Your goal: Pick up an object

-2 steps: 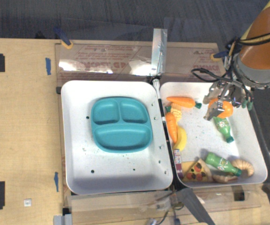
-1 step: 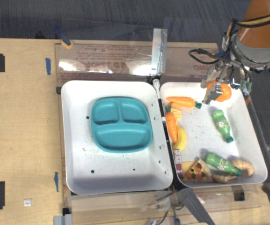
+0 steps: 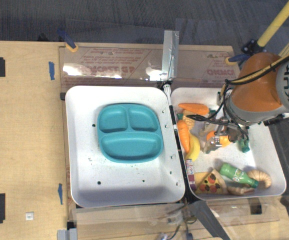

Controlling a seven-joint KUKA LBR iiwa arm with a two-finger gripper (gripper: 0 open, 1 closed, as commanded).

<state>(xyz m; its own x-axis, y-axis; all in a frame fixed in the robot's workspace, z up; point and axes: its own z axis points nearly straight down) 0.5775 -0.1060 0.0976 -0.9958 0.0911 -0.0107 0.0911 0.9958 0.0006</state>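
The right bin (image 3: 276, 159) holds several toy foods. My gripper (image 3: 217, 140) hangs low over the bin's middle, under the orange band of the arm (image 3: 257, 86). A small orange piece (image 3: 224, 140) lies right against the gripper's tip. An orange carrot (image 3: 194, 107) lies at the bin's back, and a second carrot (image 3: 184, 134) runs along the left wall beside a yellow banana (image 3: 194, 149). At the front lie a pizza slice (image 3: 209, 182), a green bottle (image 3: 237, 175) and a tan croissant (image 3: 261, 177). A small green item (image 3: 243, 145) sits just right of the gripper.
The left bin (image 3: 84, 176) bears a teal divided plate (image 3: 130, 132) in its middle. A raised divider (image 3: 177, 149) separates the two bins. A metal post (image 3: 170, 54) stands behind them, and yellow and black cables (image 3: 279, 19) trail off the arm at the upper right.
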